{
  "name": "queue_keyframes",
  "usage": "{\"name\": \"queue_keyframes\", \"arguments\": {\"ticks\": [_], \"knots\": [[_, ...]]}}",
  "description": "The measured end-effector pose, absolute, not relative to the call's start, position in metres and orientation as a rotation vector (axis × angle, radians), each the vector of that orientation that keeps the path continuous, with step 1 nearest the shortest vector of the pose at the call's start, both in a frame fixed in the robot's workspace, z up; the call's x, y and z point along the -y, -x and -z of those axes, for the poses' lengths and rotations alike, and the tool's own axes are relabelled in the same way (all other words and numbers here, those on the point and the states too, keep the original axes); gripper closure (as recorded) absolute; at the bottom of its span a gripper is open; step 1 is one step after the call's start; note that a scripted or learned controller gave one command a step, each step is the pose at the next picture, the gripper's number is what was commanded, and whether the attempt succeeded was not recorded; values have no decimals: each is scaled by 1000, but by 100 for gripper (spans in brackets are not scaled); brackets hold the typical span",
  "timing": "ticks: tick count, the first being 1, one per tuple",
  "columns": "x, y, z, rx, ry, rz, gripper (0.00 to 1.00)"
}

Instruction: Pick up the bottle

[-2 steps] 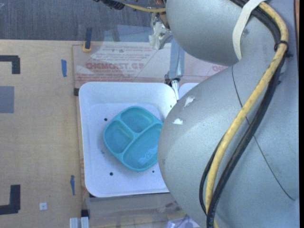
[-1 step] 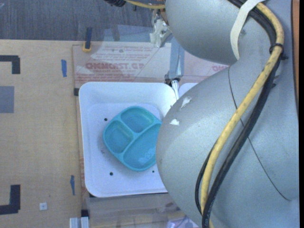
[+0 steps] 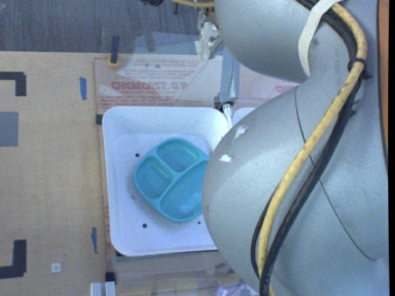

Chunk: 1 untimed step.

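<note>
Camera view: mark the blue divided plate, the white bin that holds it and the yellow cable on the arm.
Blue divided plate (image 3: 166,179), camera view, on the ridge between its compartments.
White bin (image 3: 123,134), camera view, on bare floor near its upper left corner.
Yellow cable (image 3: 296,165), camera view, on its run down the arm.

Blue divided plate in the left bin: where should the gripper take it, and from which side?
Take the blue plate by its raised outer rim on the view's left edge, coming straight down. It lies flat in the white bin, so only a rim pinch, one finger inside a compartment, seems workable. The arm covers its right edge.
</note>
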State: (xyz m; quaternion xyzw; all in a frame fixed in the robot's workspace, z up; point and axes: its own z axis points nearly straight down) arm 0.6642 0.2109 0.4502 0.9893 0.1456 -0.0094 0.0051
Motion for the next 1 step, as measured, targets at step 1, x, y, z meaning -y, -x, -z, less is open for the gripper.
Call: {"name": "queue_keyframes", "arguments": {"ticks": [1], "knots": [[-214,-665,-456,-464,-3094,38,100]]}}
